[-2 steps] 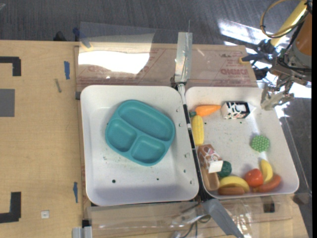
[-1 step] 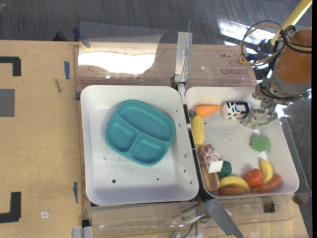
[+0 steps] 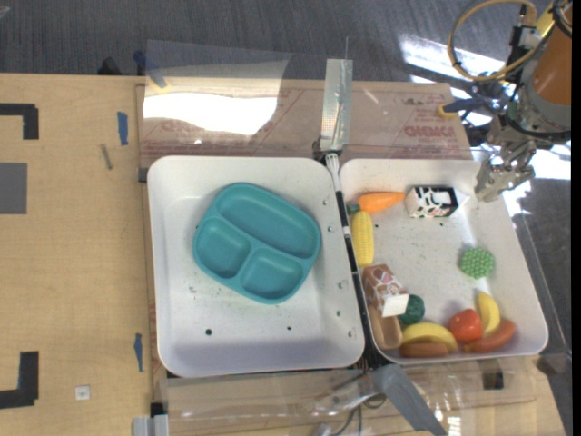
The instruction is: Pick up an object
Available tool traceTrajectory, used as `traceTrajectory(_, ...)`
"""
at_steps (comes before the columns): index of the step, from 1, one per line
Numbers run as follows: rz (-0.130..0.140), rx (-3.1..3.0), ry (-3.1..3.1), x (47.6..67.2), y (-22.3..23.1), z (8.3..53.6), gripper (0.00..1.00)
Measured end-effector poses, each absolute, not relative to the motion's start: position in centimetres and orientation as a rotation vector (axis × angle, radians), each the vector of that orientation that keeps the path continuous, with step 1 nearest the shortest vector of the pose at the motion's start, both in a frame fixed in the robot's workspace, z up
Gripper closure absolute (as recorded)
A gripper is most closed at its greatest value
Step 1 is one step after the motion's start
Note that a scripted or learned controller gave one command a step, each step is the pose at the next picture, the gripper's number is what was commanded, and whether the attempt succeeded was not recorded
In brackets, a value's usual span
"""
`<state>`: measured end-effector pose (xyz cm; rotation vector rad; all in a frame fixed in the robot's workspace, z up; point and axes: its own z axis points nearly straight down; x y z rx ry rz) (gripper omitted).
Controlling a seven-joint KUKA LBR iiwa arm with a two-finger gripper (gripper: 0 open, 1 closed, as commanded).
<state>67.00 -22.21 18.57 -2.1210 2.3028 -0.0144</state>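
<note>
Both bins, the left bin (image 3: 172, 334) and the right bin (image 3: 531, 307), look like smooth white plastic with a soft sheen, their floors lightly speckled, and the teal divided plate (image 3: 258, 242) in the left one is matt plastic. The toy corn (image 3: 362, 236), carrot (image 3: 381, 202), tomato (image 3: 466, 323) and bananas (image 3: 428, 334) have a glossy plastic shine, while the green ball (image 3: 477, 262) looks bumpy. The bench (image 3: 64, 271) is pale matt wood, and clear, shiny plastic sheeting (image 3: 218, 98) lies behind the bins.
</note>
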Motion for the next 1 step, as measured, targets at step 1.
traceTrajectory(1, 0.006, -2.346, 2.084, 59.65, -22.11, 11.0, 1.0)
